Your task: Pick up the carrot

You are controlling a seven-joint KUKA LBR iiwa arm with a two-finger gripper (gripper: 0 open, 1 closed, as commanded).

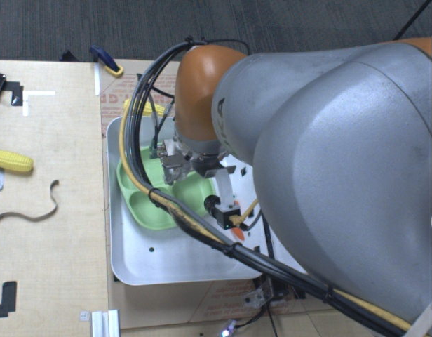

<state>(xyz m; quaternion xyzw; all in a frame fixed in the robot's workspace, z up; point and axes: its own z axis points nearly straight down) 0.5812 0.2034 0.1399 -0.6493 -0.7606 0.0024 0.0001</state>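
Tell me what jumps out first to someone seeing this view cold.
The huge grey arm swallows the right half of the view, its orange band bent over the white bin. Under the wrist, a light green divided tray lies in that bin, crossed by black and yellow cables. Off on the wooden bench at far left lies a yellow corn cob, with a thin curled strip just below it.

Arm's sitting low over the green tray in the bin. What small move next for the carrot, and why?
Probably lift the tool straight up a little. It sits over the green tray in the white bin, and the arm covers much of the bin. A small orange bit, possibly the carrot, peeks from behind the cables. Rising should reveal it before any grasp.
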